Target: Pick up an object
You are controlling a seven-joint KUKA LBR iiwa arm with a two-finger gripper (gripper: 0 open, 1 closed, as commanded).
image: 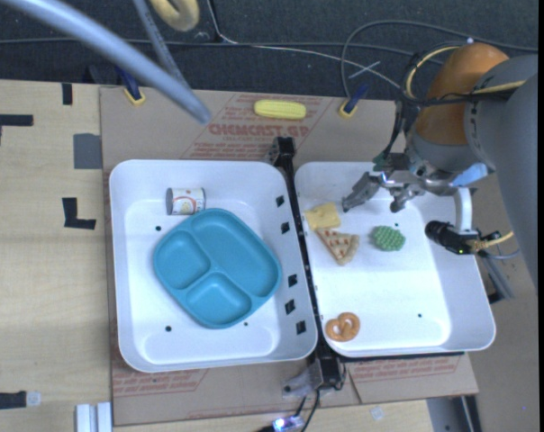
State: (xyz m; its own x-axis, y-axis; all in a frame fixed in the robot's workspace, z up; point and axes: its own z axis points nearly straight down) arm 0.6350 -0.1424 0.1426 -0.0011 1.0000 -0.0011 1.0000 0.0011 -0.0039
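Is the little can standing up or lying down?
Lying down. The little can rests on its side in the left bin, its round end facing right, just above the blue tray.

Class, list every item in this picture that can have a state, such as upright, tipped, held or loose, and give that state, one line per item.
tool: fingers spread open, holding nothing, above the right bin's far end.
small can: lying on its side in the left bin.
blue tray: flat, right way up, compartments bare.
waffle piece: lying flat, loose.
green piece: lying loose.
pretzel: lying flat, loose.
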